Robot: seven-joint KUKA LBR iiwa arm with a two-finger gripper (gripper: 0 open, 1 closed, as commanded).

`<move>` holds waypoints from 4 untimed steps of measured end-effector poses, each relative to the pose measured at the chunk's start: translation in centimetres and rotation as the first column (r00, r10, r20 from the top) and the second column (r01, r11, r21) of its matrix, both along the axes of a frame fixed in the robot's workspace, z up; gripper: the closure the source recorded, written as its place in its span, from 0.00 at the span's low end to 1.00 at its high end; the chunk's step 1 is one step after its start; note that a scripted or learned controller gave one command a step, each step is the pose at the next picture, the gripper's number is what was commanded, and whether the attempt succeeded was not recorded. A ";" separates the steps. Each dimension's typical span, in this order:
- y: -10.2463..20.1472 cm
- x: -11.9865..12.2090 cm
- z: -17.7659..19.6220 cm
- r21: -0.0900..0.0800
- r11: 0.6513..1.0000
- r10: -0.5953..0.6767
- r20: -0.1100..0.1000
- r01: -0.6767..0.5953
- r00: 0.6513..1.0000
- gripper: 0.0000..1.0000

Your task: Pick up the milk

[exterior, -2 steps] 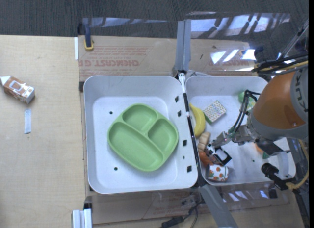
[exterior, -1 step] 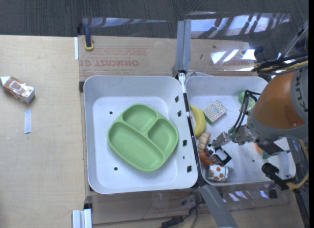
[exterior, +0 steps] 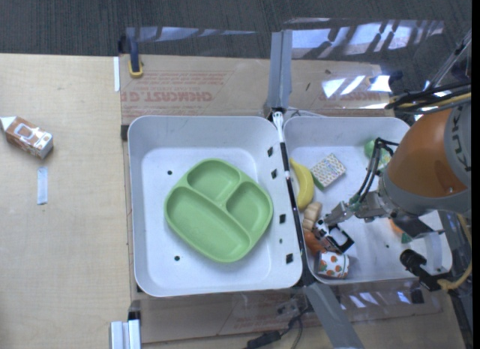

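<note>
A small white item with red and orange print (exterior: pixel 333 264), possibly the milk carton, lies at the front left corner of the right bin (exterior: pixel 379 269). My gripper (exterior: pixel 332 233) hangs just above and behind it, low over the bin's left side, near a tan toy piece (exterior: pixel 311 213) and an orange piece (exterior: pixel 311 241). The orange-banded wrist (exterior: pixel 427 163) covers the bin's right part. Nothing is visibly held.
A yellow banana (exterior: pixel 303 182), a patterned box (exterior: pixel 328 169) and a green item (exterior: pixel 370 147) lie in the right bin. A green divided plate (exterior: pixel 218 209) sits in the left bin (exterior: pixel 150 265). Another small white and orange carton (exterior: pixel 28 137) lies on the bench far left.
</note>
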State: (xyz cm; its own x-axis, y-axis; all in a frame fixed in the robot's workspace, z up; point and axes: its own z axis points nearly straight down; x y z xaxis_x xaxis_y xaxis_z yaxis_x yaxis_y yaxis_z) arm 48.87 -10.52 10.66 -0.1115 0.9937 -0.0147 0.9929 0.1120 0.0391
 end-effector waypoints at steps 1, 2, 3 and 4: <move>0.2 0.1 0.0 -0.007 0.998 0.059 0.002 -0.059 0.998 0.00; -0.1 0.1 0.0 0.001 0.999 0.054 0.000 -0.054 0.999 0.00; 0.0 0.1 0.0 -0.005 0.997 0.080 0.002 -0.080 0.997 0.00; 0.0 0.0 0.0 0.001 0.999 0.038 0.000 -0.038 0.999 0.00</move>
State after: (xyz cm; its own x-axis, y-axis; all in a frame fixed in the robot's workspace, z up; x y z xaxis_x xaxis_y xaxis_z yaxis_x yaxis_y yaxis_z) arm 48.92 -10.54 10.65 -0.1495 0.9887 -0.0141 0.9879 0.1500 0.0388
